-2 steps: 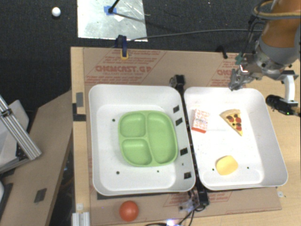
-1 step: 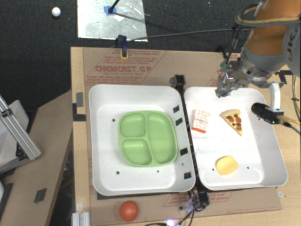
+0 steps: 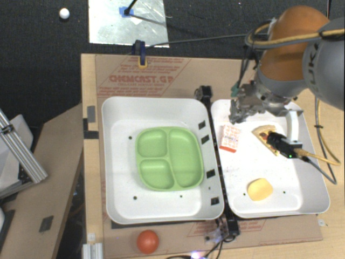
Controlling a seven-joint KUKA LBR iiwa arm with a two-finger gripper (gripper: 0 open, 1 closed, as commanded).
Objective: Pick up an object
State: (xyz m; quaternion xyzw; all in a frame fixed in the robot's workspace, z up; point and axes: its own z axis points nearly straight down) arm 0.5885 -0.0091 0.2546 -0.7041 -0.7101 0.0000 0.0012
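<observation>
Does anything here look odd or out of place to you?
One thing: a red-orange ball sits outside both bins, on the bench's front edge below the left bin, apart from the other objects. The green divided plate also lies slightly turned in that bin. Nothing looks spilled or broken.

The scene is evenly and fairly brightly lit from above, with soft, short shadows. The two white bins look near overexposed, their floors washed pale. A foil sheet at the upper middle glints with mottled glare. The dark background at upper left swallows detail. Focus is slightly soft overall, with mild graininess.
</observation>
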